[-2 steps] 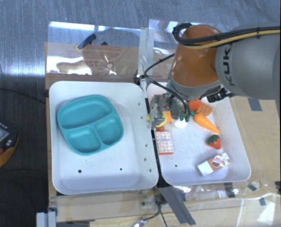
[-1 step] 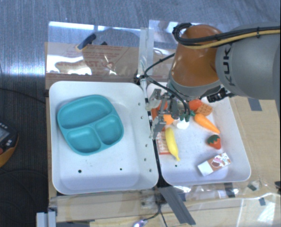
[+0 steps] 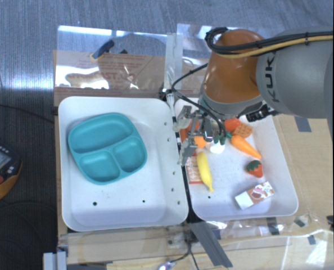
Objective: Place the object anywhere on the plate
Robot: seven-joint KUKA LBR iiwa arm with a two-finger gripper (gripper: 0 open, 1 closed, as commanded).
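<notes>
Evidently the claw [image 3: 198,129], its state impossible to tell, hovered over the right bin [image 3: 279,176], the banana [image 3: 204,170] lying at its six o'clock, long axis twelve-to-six, the plate [image 3: 106,147] toward nine o'clock.

The bench [image 3: 302,145] is a pale wooden surface carrying two shallow white bins set side by side, their inner rims touching: the left bin [image 3: 119,207] and the right bin [image 3: 279,198]. Behind the bins, crumpled clear plastic sheeting [image 3: 127,66] lies over the bench's far part, with what may be a dark clip or strip of tape [image 3: 102,48] on it. A piece of grey tape [image 3: 303,124] sits on the wood just right of the right bin.
</notes>
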